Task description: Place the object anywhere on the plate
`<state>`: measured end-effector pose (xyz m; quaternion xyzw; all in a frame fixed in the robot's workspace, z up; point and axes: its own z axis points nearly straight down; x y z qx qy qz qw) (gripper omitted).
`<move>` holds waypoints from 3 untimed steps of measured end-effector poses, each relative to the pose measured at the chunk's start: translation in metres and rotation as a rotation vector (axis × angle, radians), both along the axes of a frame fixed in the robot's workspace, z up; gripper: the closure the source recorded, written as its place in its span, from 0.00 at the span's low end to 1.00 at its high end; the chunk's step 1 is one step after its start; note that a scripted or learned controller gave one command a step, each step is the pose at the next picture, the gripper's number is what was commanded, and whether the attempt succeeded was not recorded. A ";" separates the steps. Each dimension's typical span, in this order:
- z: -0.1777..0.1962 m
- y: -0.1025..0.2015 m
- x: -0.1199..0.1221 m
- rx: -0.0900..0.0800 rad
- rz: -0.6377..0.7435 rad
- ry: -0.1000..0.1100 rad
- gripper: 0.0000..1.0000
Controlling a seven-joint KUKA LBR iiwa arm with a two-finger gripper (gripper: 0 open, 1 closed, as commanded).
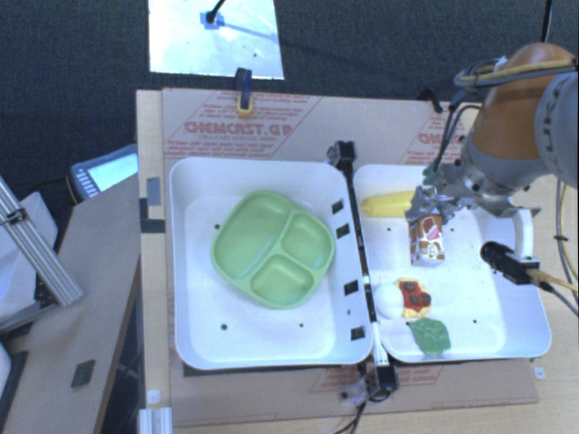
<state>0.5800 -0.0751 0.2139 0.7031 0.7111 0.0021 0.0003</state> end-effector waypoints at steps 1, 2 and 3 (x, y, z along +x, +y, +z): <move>0.009 0.063 0.009 0.000 0.000 0.001 1.00; 0.000 0.119 0.020 -0.001 -0.001 0.002 1.00; 0.015 0.172 0.021 0.000 -0.001 0.001 1.00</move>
